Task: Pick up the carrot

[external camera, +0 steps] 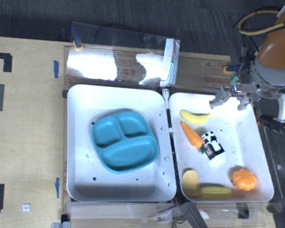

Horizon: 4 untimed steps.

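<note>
The orange carrot [192, 134] lies slantwise at the left side of the right bin [263, 142], just below a yellow banana [194, 117]. My gripper [230, 102] hangs over the bin's far edge, up and to the right of the carrot and well apart from it. Its two fingers are spread open, with nothing between them.
A black-and-white toy [212, 145] touches the carrot's lower right end. An orange round fruit [245, 179], a pale yellow fruit [190, 178] and a yellow-green long piece [216, 191] lie along the bin's near side. The left bin [79, 131] holds a blue divided plate [125, 140].
</note>
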Each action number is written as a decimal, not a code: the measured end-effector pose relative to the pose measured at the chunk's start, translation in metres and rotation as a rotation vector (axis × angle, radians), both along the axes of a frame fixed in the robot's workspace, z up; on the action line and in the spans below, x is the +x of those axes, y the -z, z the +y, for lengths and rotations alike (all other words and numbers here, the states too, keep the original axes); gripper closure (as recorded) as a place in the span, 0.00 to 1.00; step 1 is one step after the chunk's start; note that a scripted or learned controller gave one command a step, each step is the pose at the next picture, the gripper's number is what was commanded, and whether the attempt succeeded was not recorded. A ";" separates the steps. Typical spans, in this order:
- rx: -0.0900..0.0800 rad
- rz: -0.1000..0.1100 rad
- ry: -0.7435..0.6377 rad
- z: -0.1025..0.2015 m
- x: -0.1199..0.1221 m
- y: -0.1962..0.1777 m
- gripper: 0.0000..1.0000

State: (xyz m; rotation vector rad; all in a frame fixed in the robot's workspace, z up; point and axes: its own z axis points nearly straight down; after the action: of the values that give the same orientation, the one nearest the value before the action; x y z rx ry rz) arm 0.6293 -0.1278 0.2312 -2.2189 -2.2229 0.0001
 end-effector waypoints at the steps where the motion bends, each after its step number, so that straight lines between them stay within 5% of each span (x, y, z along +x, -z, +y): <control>1: -0.002 0.001 -0.201 -0.088 0.017 0.078 0.00; 2: 0.000 -0.003 -0.249 -0.022 0.036 0.078 0.00; 3: -0.002 -0.006 -0.604 0.013 0.004 0.144 0.00; 4: -0.004 -0.009 -0.788 0.068 -0.024 0.044 0.00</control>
State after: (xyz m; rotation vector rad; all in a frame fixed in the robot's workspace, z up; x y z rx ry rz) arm 0.6053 -0.0597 0.1876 -1.1990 -2.9127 -0.0055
